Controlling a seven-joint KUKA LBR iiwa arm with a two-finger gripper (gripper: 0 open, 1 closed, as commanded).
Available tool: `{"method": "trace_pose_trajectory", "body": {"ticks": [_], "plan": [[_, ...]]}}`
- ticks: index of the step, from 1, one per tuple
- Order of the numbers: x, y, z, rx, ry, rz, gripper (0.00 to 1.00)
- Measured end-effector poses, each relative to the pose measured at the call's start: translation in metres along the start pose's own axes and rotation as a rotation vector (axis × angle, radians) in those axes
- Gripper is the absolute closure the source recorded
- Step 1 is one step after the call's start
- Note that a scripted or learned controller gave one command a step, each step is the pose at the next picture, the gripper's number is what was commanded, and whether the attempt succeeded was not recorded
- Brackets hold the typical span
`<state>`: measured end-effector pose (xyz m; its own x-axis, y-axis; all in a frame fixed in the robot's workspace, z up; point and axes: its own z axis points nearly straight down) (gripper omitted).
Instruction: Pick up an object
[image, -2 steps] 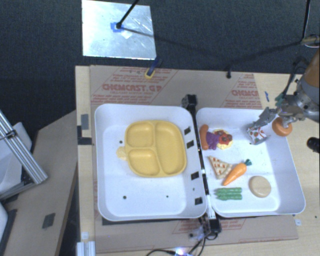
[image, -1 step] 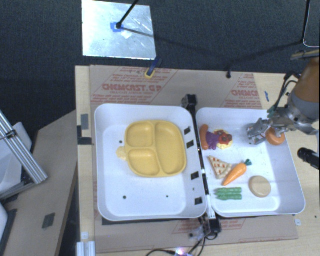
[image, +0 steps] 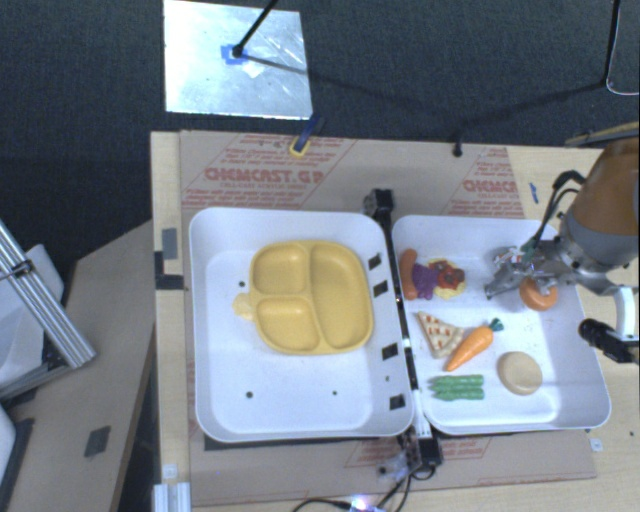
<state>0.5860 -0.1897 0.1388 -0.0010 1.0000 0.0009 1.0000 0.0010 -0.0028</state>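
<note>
The right bin (image: 580, 400) holds several toy foods: an orange sausage (image: 408, 273), purple grapes (image: 425, 281), a red and yellow piece (image: 450, 277), a pizza slice (image: 436, 331), a carrot (image: 472, 345), green beans (image: 457, 387) and a tan round bun (image: 520, 373). A small orange round piece (image: 541, 296) lies at the bin's upper right. My gripper (image: 512, 272) hangs low over that corner, just left of the orange piece and touching or nearly touching it. Nothing is visibly held.
The left bin (image: 215, 380) holds a yellow divided plate (image: 305, 297). A black clipped divider (image: 390, 300) runs between the two bins. The arm (image: 610, 215) covers the right bin's far right corner. A shiny metal sheet (image: 238, 60) lies behind the bench.
</note>
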Motion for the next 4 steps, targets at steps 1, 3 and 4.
{"method": "trace_pose_trajectory", "body": {"ticks": [1,3,4], "plan": [[0.001,0.002,0.050,-0.005,0.000,-0.001,0.00],[-0.002,0.005,-0.007,-0.007,-0.002,-0.002,1.00],[-0.005,0.007,-0.072,-0.012,-0.004,-0.003,1.00]]}}
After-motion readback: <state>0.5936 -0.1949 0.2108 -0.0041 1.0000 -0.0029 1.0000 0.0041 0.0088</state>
